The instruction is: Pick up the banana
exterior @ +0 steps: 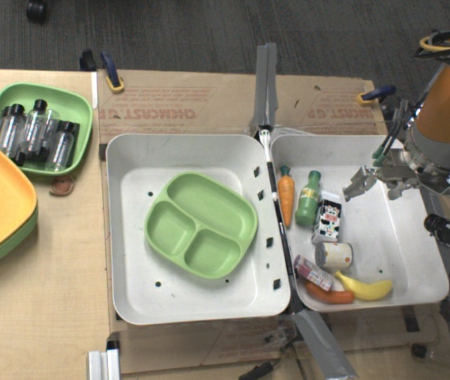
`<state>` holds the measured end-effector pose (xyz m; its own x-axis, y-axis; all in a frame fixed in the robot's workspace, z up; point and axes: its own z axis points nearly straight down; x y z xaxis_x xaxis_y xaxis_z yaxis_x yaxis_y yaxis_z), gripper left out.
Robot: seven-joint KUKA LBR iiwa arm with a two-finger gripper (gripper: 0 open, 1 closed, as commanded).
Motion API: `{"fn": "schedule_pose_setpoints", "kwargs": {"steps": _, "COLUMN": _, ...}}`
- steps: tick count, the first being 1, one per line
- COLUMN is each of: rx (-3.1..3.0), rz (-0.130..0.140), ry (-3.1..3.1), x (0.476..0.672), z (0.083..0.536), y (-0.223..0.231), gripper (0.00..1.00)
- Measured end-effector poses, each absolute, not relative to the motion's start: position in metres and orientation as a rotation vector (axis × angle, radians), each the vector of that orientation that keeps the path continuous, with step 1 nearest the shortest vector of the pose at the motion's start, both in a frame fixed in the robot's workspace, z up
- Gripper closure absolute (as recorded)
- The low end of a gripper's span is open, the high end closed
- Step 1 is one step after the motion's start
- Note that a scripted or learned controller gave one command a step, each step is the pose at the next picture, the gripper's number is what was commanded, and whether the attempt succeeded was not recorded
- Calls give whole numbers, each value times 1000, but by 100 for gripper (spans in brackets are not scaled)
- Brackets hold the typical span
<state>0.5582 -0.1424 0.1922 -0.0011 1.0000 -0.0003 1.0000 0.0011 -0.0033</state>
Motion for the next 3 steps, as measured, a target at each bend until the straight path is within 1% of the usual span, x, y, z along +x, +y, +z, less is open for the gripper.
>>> {"fn": "schedule_pose_setpoints", "kwargs": {"steps": 1, "rx": -2142, "rz": -23, "ry": -2324, "x": 559, "z": 115, "y": -159, "gripper": 0}}
{"fn": "schedule_pose_setpoints", "kwargs": {"steps": 2, "rx": -2084, "rz": -12, "ry": -2351, "x": 577, "z": 94, "y": -214, "gripper": 0}}
{"fn": "schedule_pose_setpoints", "kwargs": {"steps": 3, "rx": -1849, "rz": 0, "ry": -2539, "x": 535, "z": 92, "y": -207, "gripper": 0}}
